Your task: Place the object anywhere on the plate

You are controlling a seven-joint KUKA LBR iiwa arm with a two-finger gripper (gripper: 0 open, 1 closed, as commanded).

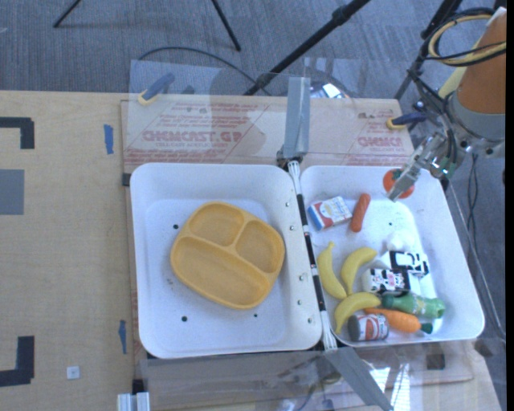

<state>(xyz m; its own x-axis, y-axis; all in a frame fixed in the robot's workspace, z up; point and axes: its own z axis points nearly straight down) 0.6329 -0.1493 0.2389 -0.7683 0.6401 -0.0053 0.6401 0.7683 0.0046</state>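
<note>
Robotics lab: tripod legs (225, 24), taped bench (56, 241)

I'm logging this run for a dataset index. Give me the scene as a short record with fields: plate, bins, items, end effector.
plate: yellow divided plate, three compartments, nothing on it
left bin: white bin holding the plate
right bin: white bin holding the toy food
items: bananas, milk carton, sausage, carrot, can, green bottle
end effector: end effector above the right bin's far corner, by a small red-orange object; grasp unclear
</note>
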